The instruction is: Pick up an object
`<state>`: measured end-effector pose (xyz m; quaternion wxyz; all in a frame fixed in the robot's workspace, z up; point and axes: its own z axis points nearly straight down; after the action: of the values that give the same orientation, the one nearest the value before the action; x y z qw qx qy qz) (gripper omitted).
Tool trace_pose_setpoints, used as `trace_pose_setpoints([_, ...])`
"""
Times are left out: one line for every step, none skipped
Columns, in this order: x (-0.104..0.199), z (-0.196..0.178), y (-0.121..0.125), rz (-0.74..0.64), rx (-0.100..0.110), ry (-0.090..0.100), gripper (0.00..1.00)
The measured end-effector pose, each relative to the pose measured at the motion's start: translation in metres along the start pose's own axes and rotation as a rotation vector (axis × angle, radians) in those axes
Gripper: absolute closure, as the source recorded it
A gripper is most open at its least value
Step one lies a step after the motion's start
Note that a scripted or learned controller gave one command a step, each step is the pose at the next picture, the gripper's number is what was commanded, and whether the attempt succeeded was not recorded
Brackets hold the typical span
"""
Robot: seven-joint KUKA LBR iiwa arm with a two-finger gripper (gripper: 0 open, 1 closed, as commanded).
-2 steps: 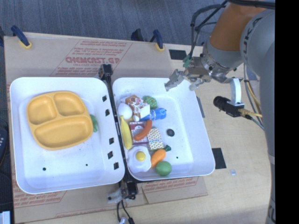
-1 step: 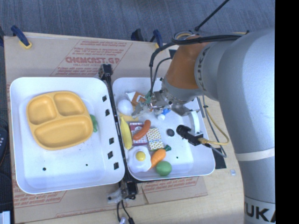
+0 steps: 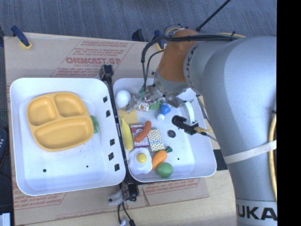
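Yellow divided plate [image 3: 60,120] lies alone in the left bin [image 3: 28,173]; our pickable toys crowd the right bin [image 3: 200,161]: white egg [image 3: 123,98], sausage [image 3: 142,131], carrot [image 3: 159,158]. Such crowding risks a glancing miss. Our arm bends steeply from the right, gripper [image 3: 149,94] low at the far clutter; its state we cannot tell.

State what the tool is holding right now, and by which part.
Cannot be told. The tool is low among the toys at the back of the right bin, beside the white egg, and nothing can be seen gripped in it.
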<state>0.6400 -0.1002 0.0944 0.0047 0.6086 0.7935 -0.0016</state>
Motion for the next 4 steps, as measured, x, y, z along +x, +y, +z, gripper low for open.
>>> trace_pose_setpoints([-0.009, 0.0, 0.014, -0.225, 0.008, 0.0, 0.0])
trace_pose_setpoints([-0.001, 0.001, -0.048, -0.896, -0.001, 0.009, 0.0])
trace_pose_setpoints([0.013, 0.002, -0.016, -1.122, -0.003, 0.009, 0.0])
trace_pose_setpoints([0.008, 0.002, 0.005, -0.982, -0.002, 0.008, 0.0])
